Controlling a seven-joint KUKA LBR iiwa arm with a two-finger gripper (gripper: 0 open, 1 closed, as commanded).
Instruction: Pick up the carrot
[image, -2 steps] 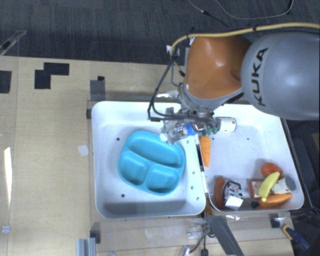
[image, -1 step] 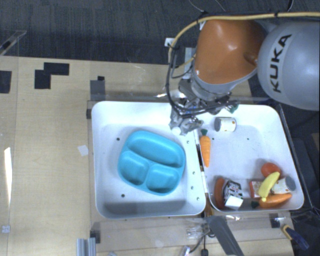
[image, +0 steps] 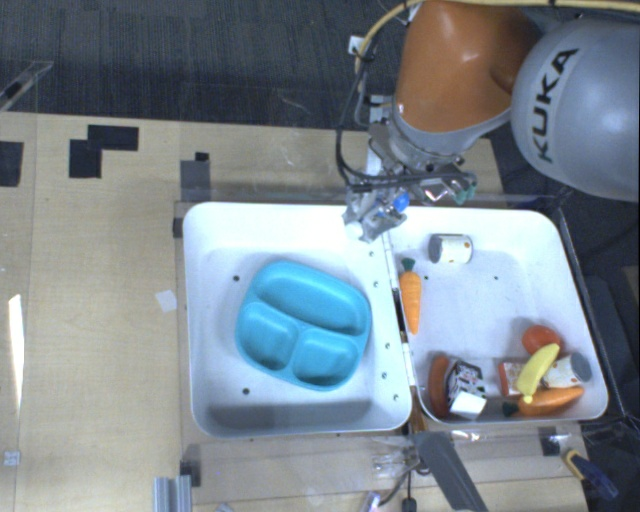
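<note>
carrot waiting by the divider, pincer up at the far rim

carrot (image: 410, 297) lies in the right bin (image: 500, 270), hard against its left wall: likely light, stiff, smooth; grip across its thick middle. beyond it the pincer (image: 375, 217) hovers, spread or pressed together i cannot tell.

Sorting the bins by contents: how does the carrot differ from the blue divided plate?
The carrot is slim and orange with a green top; the blue divided plate is broad, rounded and blue with three compartments. The carrot lies in the right bin, along its left wall; the plate lies in the middle of the left bin. Both rest flat, apart from the gripper.
</note>
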